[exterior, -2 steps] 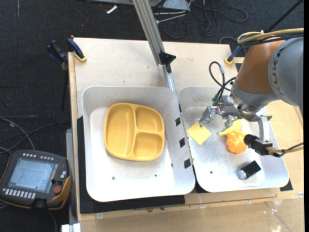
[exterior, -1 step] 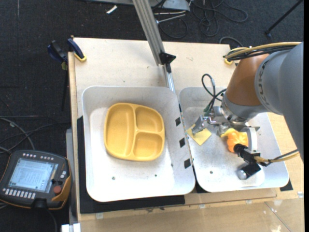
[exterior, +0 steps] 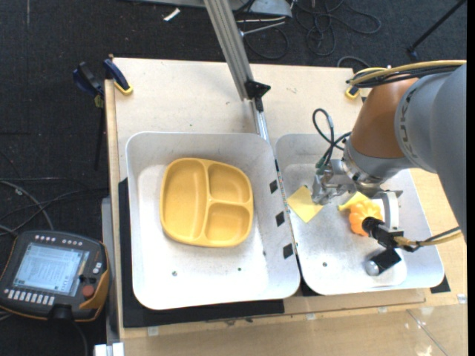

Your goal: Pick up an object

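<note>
— The yellow wedge [exterior: 305,203] lies flat in the right bin [exterior: 415,273], near its left wall, beside the orange toy [exterior: 362,215].

— My fingers [exterior: 324,190] hover just at its far edge (clenched or released, I cannot tell). It looks light and thin, likely slippery; I'd pinch its edges. Farther left, the yellow tray [exterior: 207,202].

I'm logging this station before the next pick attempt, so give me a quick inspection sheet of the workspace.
Surface: bench bearing left bin and right bin.
Job's things: yellow divided plate in left bin; yellow flat piece and orange-yellow toy in right bin.
Clutter: nothing seen.
Grippers: gripper low over right bin, beside the flat piece.
Cables: black loop at wrist; yellow cable along arm.
Surroundings: teach pendant on dark floor; clamps at bench corner.
</note>
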You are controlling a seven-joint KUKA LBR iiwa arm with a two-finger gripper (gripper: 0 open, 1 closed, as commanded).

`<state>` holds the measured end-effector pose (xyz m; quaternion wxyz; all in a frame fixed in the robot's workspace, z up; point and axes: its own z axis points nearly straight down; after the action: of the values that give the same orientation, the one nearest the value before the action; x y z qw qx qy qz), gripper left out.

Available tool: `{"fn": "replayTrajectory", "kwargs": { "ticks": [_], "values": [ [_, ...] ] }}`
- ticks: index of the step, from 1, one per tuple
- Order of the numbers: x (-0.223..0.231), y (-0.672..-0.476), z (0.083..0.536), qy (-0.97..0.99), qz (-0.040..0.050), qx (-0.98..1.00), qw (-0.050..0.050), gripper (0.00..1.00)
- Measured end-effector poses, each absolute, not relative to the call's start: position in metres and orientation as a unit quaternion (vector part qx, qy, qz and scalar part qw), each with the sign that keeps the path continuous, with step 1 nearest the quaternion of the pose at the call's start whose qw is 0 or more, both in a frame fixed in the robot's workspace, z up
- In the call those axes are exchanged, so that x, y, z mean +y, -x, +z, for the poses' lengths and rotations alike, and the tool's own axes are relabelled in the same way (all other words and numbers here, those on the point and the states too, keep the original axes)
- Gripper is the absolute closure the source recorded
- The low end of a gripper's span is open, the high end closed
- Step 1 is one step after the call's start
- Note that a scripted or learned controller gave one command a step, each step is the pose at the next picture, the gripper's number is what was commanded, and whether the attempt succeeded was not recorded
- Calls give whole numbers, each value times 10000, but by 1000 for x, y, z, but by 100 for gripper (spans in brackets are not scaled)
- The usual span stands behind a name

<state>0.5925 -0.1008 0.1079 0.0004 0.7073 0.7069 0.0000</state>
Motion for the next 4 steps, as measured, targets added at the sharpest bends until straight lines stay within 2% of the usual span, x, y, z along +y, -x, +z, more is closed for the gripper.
{"fn": "replayTrajectory", "kwargs": {
  "ticks": [3,4],
  "values": [
    [-90,-600,248,-7055,22,7087,29,100],
    [-31,-585,249,-7040,2,7102,-11,100]
  ]
}}
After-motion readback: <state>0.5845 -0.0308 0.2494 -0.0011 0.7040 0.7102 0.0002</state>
